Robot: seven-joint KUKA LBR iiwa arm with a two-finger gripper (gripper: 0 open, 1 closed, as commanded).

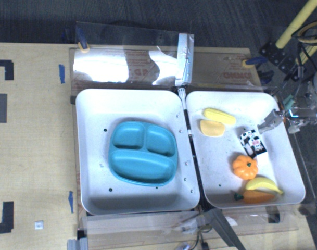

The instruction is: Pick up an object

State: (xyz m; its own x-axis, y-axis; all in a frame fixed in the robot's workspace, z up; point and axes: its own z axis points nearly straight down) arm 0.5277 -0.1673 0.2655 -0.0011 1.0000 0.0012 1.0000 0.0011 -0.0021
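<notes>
My gripper (270, 121) hangs at the right bin's (220, 186) far right rim; whether my jaws are spread or pressed together, I cannot tell (too blurred). Just beside it, near mid-bin, lies a small black-and-white toy (252, 141), blotched like a cow, tilted.

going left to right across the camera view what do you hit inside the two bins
blue divided plate in the left bin → pale yellow pieces in the right bin → orange pumpkin toy → gripper at the right bin's far right edge
</notes>
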